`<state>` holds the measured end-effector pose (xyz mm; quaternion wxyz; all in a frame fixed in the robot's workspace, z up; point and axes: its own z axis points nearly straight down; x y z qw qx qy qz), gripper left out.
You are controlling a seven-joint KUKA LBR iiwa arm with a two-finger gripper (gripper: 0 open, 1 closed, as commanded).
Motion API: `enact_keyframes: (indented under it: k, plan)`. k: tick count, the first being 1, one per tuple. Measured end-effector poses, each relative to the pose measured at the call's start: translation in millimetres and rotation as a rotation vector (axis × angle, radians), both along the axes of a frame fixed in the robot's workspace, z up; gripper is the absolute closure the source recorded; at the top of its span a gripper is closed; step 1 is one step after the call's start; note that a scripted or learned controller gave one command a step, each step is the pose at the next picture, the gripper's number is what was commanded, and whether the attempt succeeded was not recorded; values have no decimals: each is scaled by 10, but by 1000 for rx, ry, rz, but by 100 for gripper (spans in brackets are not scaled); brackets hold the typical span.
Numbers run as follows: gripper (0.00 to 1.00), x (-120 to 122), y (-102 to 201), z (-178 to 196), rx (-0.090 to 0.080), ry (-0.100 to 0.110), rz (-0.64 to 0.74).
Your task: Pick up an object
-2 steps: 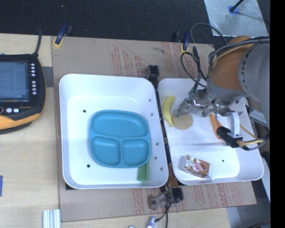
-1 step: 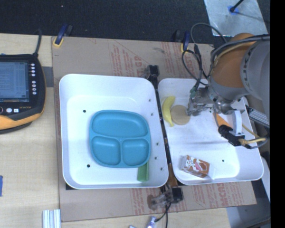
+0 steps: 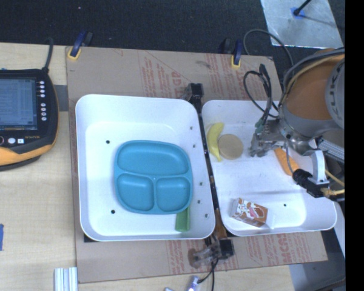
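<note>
**Arm low over the right-hand bin, gripper beside the tan disc**

The bench bears a sheet of brown cardboard, and on it sit two shallow white bins. The left bin, well to the left of the jaws, holds a blue divided plate with a green piece leaning at its near right corner. The right bin lies directly under the jaws. The grey arm, with its orange band, reaches in over this bin's right side.

The gripper hangs above the bin floor near the back; whether the jaws stand wide or narrow cannot be told from this slant, and nothing can be seen between them.

Just left of the jaws lies a round tan disc, touching a yellow banana on its far side. Just right of the jaws an orange piece shows partly from under the arm. Nearer the camera, apart from the jaws, a small printed carton lies flat by the bin's front wall. A handheld control pendant rests far to the left.
</note>
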<state>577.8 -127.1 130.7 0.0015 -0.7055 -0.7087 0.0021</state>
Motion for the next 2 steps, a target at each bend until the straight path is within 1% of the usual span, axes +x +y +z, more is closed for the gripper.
enact_keyframes:
  k: [2]
  plan:
    - [100, 3, -17, 205, -2, 2, 4]
